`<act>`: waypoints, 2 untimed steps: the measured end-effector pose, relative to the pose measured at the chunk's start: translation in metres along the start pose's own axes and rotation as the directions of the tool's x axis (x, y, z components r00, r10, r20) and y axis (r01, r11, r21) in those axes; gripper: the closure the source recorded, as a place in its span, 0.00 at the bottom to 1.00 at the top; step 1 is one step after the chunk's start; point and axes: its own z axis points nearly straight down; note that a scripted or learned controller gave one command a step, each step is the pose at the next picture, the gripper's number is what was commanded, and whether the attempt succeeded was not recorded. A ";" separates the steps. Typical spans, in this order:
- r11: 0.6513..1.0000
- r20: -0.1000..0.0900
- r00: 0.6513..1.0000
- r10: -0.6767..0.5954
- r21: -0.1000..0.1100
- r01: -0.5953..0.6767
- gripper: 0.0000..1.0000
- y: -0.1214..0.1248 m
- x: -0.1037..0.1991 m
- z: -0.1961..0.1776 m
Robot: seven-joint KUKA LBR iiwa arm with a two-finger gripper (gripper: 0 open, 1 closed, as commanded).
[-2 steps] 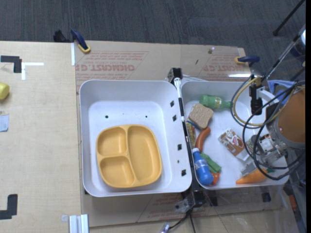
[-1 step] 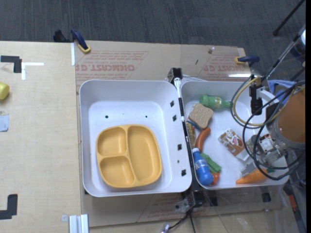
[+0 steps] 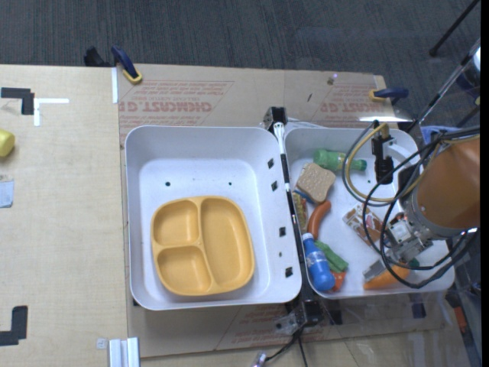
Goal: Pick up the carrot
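Note:
The carrot (image 3: pixel 380 281), orange and tapered, lies near the front right corner of the right bin (image 3: pixel 348 295). My gripper (image 3: pixel 391 260) hangs right over it, at or just above its upper side, and the wrist with its cables hides part of the carrot. The grey arm with its orange band (image 3: pixel 452 186) comes in from the right over the bin's right rim.
The right bin also holds a green bottle (image 3: pixel 330 159), a bread slice (image 3: pixel 315 180), a sausage (image 3: pixel 318 216), a blue bottle (image 3: pixel 318 263), a green piece (image 3: pixel 334 256) and a wrapped snack (image 3: pixel 359 222). The left bin (image 3: pixel 145 281) holds a yellow divided plate (image 3: pixel 202 245).

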 end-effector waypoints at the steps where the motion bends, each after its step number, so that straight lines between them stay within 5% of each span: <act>1: 0.955 -0.002 0.955 -0.298 0.006 0.298 0.00 0.000 0.003 -0.001; 2: 0.841 0.002 0.841 -0.540 -0.002 0.540 0.00 -0.021 -0.062 0.001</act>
